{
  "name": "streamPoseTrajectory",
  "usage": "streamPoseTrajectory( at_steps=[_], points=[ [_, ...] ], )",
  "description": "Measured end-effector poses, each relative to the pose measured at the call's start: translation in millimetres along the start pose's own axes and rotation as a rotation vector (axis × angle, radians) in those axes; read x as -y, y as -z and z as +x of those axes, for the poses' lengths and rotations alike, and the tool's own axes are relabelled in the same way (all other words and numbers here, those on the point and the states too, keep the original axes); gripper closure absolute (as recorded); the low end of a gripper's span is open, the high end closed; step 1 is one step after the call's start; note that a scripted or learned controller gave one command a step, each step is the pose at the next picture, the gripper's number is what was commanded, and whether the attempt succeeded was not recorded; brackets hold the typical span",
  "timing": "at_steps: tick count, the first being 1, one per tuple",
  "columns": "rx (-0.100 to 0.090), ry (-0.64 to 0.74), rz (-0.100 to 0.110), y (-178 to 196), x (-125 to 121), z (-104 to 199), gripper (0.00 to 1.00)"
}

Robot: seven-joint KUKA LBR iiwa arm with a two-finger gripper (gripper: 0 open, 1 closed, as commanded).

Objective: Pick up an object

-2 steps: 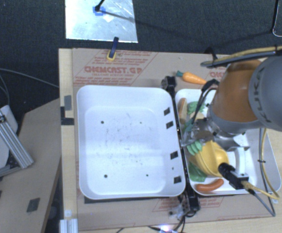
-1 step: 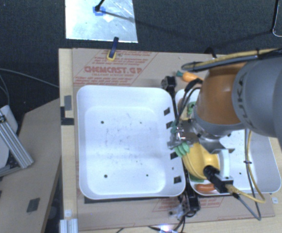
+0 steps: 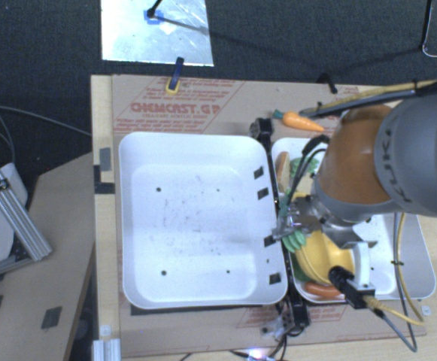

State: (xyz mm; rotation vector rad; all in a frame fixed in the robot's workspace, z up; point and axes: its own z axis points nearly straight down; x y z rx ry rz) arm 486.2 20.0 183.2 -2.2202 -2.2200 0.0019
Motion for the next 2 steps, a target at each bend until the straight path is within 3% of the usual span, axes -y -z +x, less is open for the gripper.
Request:
streamPoseTrajectory(
  at_steps=[1, 2],
  points=[
    [-0.001, 0.008, -0.007, 50.2, -1.2, 31.2, 1.0],
    [-0.001, 0.006, -0.009, 104.8, -1.3, 35.4, 1.0]
  ],
)
